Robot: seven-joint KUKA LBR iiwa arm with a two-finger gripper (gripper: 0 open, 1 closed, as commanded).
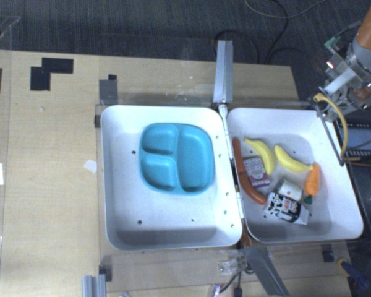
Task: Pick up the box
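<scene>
Low in the right bin (334, 228) lies the box (286, 206), white with black print, flat, just below a carrot (312, 180). Above sit a sausage (246, 175), a small packet (256, 171) and two bananas (278, 156). The left bin (120, 166) holds a blue divided plate (176, 157). At the frame's upper right the gripper (343, 91) hangs over the bin's edge.

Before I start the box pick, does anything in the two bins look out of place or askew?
Nothing looks spilled or damaged. The box lies askew near the right bin's front, close beside the carrot and sausage. The blue tray sits flat in the left bin.
</scene>
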